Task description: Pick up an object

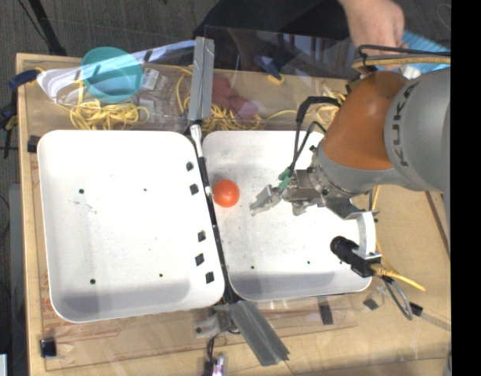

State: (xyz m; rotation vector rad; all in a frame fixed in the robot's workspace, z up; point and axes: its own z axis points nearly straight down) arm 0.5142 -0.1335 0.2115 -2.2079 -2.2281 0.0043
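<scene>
A: What's there to pick?

B: One ball [226, 193], small, orange, smooth and plain. It lies in the right bin [303, 288], at its left side, close to the wall it shares with the left bin [107, 288].

A: How will it handle?

B: My guess is light and fairly firm, and being round it will roll at a nudge. I'd close on it across its widest part, fingers on opposite sides, coming straight down so it isn't pushed against the wall.

A: And the gripper?

B: The gripper [262, 200] sits just right of the ball, low over the bin floor, apart from it. Nothing is between its fingers that I can see. Whether they are spread or closed I cannot tell; they read as one pale blur.

A: So the ball isn't held?

B: No, it rests on the floor.
</scene>
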